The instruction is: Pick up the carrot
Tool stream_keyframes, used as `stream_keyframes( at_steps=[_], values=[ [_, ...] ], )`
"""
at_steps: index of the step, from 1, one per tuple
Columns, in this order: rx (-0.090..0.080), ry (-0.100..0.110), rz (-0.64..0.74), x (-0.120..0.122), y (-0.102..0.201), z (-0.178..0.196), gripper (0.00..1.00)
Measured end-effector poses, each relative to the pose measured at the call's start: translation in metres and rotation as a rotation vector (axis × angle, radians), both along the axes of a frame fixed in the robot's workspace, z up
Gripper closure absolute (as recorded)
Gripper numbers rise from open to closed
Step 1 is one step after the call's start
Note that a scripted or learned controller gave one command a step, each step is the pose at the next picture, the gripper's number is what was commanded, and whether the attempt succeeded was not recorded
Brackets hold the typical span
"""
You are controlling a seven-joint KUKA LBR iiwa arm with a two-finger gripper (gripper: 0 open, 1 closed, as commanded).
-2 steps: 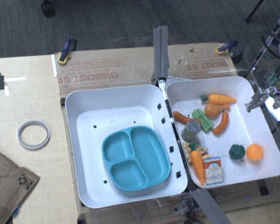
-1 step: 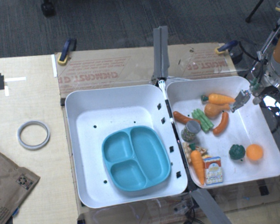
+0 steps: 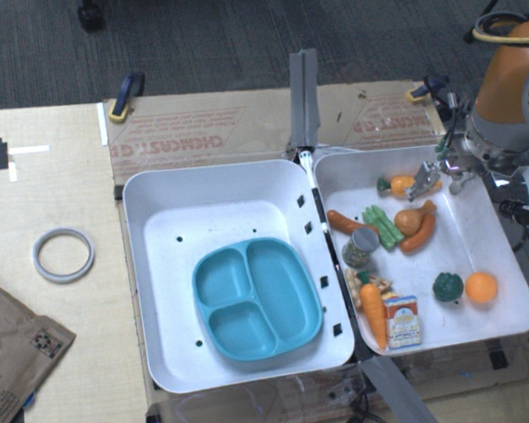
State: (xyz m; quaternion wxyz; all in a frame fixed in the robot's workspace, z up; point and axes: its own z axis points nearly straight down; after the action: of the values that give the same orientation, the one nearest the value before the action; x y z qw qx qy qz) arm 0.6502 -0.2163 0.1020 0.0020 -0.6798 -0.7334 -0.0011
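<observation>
The carrot (image 3: 374,313) lies near the right bin's (image 3: 499,323) front-left corner, just beside a small carton (image 3: 403,321), while the gripper (image 3: 424,182) hangs well apart near that bin's rear edge, fingers spread and grasping nothing, by a small orange toy (image 3: 398,185).

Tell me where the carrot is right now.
The carrot lies in the right bin, near its front-left corner, against the left wall, right beside the small juice carton and just below the tin can.
</observation>
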Motion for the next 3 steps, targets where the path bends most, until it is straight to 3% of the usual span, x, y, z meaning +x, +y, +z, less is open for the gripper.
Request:
stream_keyframes(
  at_steps=[1, 2, 3],
  values=[
    [-0.005, 0.000, -0.060, 0.0086, 0.0550, -0.0095, 0.00],
    [-0.005, 0.012, -0.057, 0.0060, 0.0548, -0.0023, 1.00],
    [-0.006, 0.008, -0.057, 0.0072, 0.0551, -0.0013, 0.00]
  ],
)
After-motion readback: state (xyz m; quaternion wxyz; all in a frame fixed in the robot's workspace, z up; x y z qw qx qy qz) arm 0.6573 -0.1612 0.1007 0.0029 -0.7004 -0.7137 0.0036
